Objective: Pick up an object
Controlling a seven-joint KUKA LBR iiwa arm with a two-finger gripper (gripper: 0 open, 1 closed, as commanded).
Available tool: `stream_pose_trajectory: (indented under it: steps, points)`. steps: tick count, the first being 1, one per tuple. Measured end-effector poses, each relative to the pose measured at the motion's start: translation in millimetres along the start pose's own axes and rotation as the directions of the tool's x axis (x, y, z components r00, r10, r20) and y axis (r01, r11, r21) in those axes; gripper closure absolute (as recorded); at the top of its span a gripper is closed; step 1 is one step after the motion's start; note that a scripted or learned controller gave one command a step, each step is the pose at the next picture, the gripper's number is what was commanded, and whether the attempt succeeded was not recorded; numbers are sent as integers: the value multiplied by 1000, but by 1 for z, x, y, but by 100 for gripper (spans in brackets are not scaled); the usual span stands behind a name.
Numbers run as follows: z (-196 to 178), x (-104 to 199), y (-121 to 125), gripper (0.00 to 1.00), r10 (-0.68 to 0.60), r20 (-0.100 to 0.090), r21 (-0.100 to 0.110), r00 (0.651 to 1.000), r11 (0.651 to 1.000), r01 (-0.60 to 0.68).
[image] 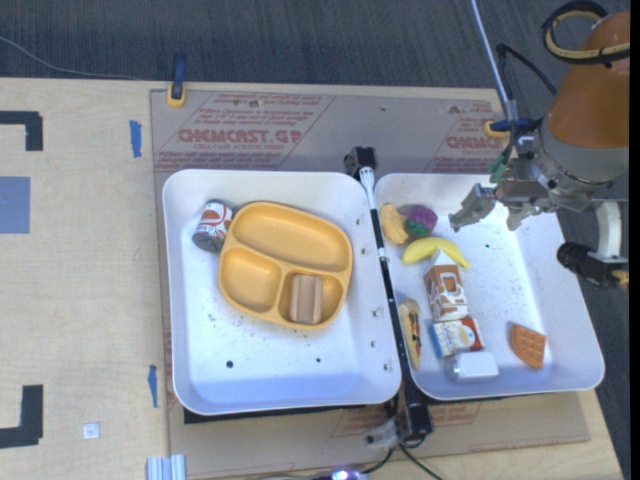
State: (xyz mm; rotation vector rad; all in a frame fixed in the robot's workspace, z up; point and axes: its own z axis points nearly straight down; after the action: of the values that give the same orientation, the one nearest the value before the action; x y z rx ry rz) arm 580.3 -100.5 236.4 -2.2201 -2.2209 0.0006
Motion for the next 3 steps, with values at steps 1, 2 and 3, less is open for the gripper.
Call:
stream_pose_trajectory:
  steps: [1, 2, 3]
  points:
    - [135, -15, -10, 0, 1, 1, -3, 1000, 1000, -1]
    - [147, 1, -11, 0, 3, 6, -7, 1000, 1000, -3]
    - [135, -1, -9, 100, 5, 12, -18, 1000, 1000, -5]
